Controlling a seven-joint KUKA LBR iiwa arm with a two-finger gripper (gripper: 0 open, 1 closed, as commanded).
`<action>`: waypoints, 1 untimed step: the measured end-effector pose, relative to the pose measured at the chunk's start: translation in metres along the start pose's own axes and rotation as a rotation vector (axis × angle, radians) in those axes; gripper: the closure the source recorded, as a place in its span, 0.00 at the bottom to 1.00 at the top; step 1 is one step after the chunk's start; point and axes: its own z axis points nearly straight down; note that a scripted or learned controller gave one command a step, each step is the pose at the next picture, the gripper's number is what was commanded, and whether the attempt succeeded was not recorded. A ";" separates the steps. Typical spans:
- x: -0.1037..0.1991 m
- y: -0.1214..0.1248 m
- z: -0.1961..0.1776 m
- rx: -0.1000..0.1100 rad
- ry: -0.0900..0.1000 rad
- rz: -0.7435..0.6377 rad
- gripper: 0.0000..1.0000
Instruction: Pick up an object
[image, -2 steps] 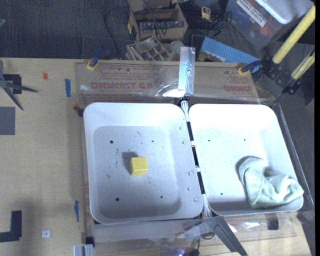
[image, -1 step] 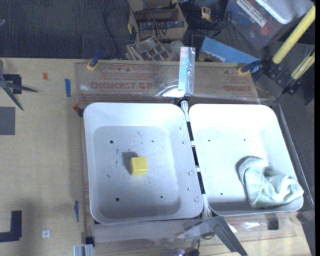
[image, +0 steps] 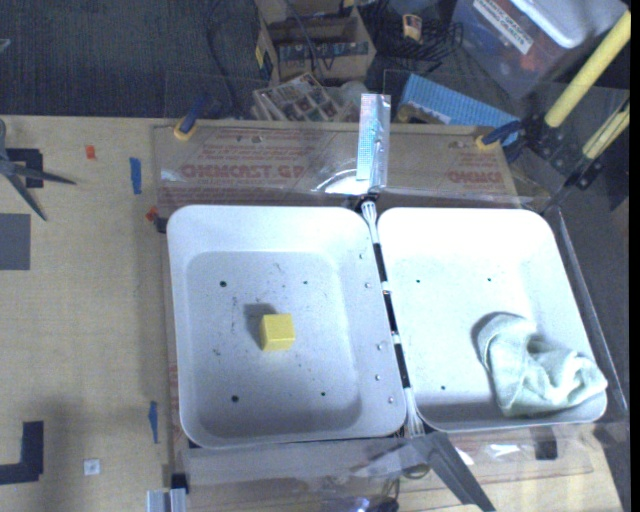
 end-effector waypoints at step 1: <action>0.029 -0.001 0.011 0.003 0.001 0.121 1.00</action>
